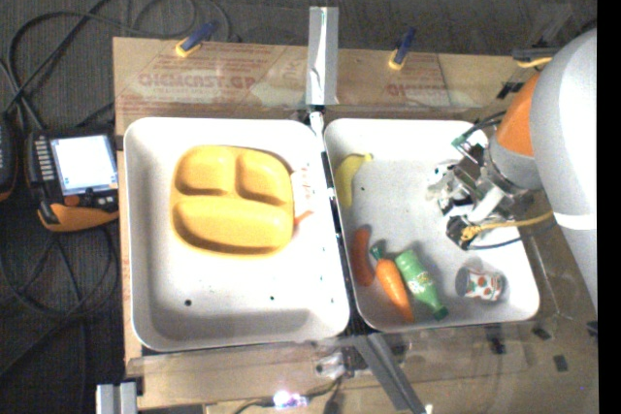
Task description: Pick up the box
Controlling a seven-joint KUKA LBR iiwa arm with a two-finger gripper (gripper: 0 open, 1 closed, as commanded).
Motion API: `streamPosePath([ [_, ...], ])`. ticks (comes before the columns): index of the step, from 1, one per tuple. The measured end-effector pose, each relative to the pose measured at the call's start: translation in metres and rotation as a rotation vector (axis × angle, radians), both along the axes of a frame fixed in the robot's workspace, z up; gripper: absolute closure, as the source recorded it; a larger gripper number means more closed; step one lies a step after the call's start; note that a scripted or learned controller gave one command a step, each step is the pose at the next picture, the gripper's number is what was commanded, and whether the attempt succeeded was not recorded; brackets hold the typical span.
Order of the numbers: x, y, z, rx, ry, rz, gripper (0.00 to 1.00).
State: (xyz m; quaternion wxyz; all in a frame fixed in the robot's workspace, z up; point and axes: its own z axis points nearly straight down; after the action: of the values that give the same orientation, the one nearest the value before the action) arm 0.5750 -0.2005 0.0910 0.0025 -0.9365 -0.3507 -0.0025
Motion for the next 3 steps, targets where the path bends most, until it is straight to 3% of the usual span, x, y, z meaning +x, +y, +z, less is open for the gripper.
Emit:
streamPosePath([
  [1,-0.01,-0.003,0.002,0.007,-0.014,0.086,0.0],
  [2,-0.058,-0.003,0.003,0.002,-0.021,0.105,0.0],
  [3,-0.064,0.037,0.092,-0.007,0.006,0.189,0.0],
])
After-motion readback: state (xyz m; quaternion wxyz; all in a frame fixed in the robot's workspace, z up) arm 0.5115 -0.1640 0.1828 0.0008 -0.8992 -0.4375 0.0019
